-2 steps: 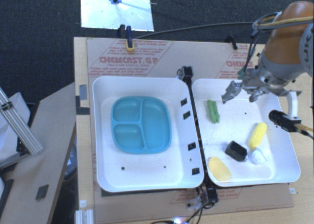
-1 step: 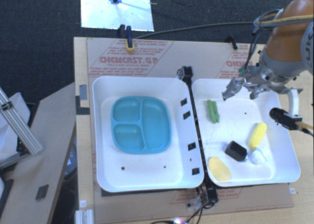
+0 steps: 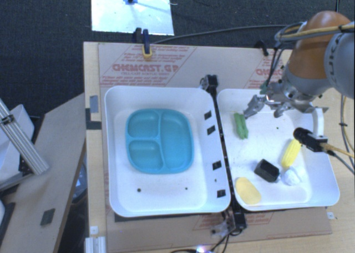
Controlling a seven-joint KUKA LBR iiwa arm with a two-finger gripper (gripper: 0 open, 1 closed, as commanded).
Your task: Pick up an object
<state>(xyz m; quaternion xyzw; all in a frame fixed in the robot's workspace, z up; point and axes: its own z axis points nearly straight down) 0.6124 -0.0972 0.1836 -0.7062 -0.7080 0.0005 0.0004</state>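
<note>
1. we read "chemcast gp" printed in red on the brown protective sheet (image 3: 145, 60) that lies under the bins, once behind the left bin and again, partly cut off by the arm, behind the right one.
2. the arm (image 3: 319, 52) comes in from the right, its orange band high at the far edge of the right bin (image 3: 327, 188).
3. the gripper (image 3: 268, 106) hangs over the far part of that bin, its two fingers spread apart with nothing between them.
4. a green object (image 3: 241, 125) lies just beside the gripper's left fingertip, near the bin's left wall.
5. nearer the front we see a yellow corn cob (image 3: 290, 153), a black block (image 3: 267, 170), a white lump (image 3: 292, 177) and a yellow oval piece (image 3: 248, 190).
6. the left bin (image 3: 113, 191) holds a blue divided plate (image 3: 160, 140).
</note>
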